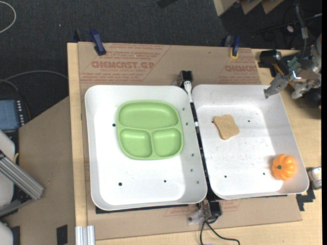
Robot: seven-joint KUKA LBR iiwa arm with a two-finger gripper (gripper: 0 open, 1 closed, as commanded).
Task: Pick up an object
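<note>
Your worktop (127,60) is a tan board with red lettering printed across its far strip, held at the far edge by two clamps: a blue one (96,41) to the left and a blue-and-yellow one (234,46) to the right.

Two white bins sit on it side by side, their inner rims meeting along a black seam at centre. The left bin (102,177) carries a green tray (150,129) with three compartments, one wide one on the far side and two smaller ones on the near side. The tray lies flat in the far half of that bin, clear of the walls.

The right bin (245,177) carries two loose things, well apart from each other. A tan slice of bread (226,126) lies flat in the far left part of the bin. A small orange pumpkin (283,166) stands near the near right corner, just beside the right wall.

Your tool (276,86) hangs at the far right corner of the right bin, over its rim, well away from both the bread and the pumpkin. Nothing is seen between its fingers. You cannot tell from this view whether they stand open or closed.
</note>
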